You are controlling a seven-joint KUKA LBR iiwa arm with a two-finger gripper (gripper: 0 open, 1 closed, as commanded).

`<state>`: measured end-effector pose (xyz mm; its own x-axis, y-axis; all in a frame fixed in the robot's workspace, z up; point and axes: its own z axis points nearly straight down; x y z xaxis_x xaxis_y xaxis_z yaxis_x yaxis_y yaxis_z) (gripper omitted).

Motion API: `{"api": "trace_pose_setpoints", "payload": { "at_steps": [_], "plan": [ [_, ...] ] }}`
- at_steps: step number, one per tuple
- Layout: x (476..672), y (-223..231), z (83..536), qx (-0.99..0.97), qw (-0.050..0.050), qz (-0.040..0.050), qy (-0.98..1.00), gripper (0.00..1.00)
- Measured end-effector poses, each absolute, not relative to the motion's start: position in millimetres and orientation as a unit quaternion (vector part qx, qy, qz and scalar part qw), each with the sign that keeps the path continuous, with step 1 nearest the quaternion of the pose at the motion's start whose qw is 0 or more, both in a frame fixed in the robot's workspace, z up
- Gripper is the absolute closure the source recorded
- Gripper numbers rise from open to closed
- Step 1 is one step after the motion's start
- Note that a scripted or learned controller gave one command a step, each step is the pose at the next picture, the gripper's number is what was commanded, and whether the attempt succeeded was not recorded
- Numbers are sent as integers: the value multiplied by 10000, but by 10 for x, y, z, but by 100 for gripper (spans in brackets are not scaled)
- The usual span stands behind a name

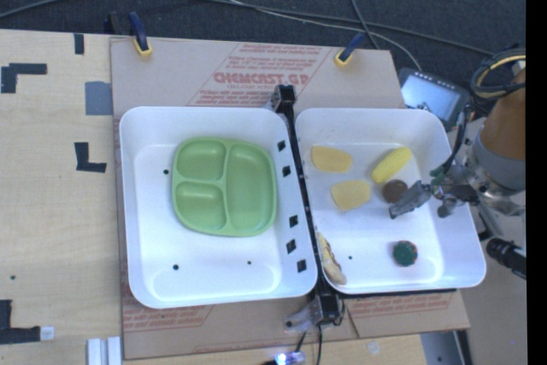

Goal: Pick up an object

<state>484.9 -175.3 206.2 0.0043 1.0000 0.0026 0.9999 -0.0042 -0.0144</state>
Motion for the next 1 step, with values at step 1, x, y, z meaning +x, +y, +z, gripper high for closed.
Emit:
{"api": "trace_pose_setpoints", "payload": {
  "at_steps": [1],
  "plan": [
    [4879,-1748,2128,-7069,6,7,-7073,0]
  ]
}}
